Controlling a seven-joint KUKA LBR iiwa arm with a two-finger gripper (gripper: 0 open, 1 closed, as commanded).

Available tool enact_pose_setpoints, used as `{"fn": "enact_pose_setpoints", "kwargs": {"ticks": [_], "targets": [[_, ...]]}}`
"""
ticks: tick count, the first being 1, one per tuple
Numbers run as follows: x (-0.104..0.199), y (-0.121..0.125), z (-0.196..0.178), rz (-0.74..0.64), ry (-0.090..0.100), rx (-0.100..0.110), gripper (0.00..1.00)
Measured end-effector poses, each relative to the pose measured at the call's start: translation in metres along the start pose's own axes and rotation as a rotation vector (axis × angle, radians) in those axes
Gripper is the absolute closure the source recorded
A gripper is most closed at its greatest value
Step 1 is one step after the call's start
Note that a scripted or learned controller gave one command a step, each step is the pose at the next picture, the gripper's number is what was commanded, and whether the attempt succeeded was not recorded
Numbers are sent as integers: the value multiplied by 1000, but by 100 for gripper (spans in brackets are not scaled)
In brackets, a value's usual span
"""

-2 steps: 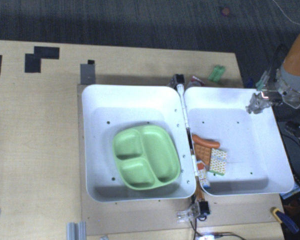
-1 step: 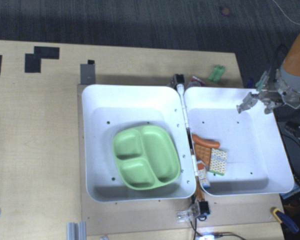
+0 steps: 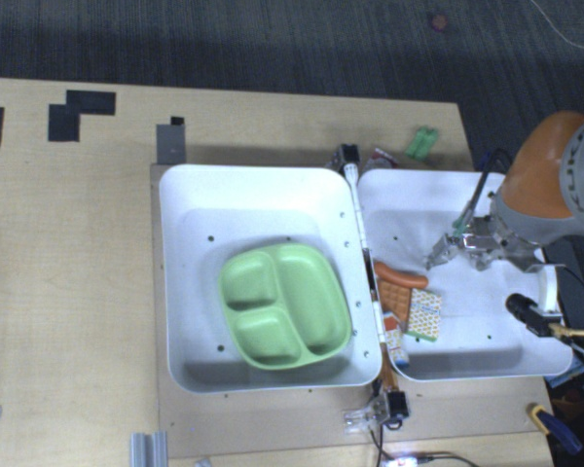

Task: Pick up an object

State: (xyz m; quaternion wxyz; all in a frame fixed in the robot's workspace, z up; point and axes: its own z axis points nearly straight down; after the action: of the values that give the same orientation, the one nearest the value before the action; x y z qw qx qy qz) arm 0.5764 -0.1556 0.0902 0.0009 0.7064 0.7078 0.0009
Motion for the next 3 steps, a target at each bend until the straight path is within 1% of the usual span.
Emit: {"fn": "enact_pose_setpoints", "kwargs": {"ticks": [1, 2, 3], "targets": [[-51, -84, -75, 1, -1, 0, 0], [43, -86, -4, 0, -1, -9, 0], [-51, -89, -25, 1, -1, 0, 0]]}}
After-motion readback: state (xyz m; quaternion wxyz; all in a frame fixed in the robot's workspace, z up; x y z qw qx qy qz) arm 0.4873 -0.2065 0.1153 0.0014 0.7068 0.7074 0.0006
